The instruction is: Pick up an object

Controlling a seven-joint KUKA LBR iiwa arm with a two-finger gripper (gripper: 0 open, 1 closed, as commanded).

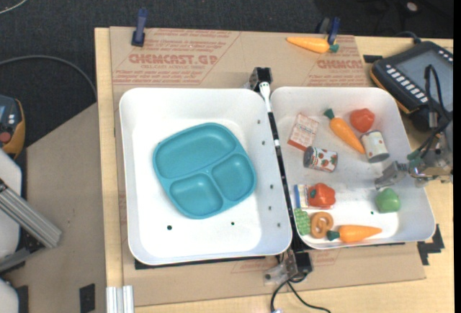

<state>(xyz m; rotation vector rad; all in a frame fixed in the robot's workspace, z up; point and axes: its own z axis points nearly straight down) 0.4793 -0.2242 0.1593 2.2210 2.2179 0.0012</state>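
- White plastic bins sit side by side on the cardboard-covered bench (180, 52); the left bin (137, 160) holds a teal divided plate (204, 170) lying flat near its middle; the right bin (353, 99) holds all the small items
- Grey against the white floor, my gripper (390, 176) sits low over the right side of the right bin, reaching in from the bin's right rim; whether it is spread or pressed together I cannot tell; nothing shows pinched in it
- Just below my gripper lies a green round fruit (387, 200); just above it a silver can (374, 146) lies on its side; neither can be seen to touch me
- Further up are a red tomato-like piece (362, 119) and an orange carrot (344, 132) slanting beside it
- Toward the bin's left side a small printed carton (303, 131) lies flat; below it a small labelled can (320, 158) lies on its side
- Along the bottom left a red pepper (321, 195) lies beside a striped packet (300, 196); under them are a pretzel (320, 222) and a second carrot (356, 232) lying across the bottom edge
- Outside the bins a third carrot (308, 44) rests on the bench next to a blue clamp (333, 31)
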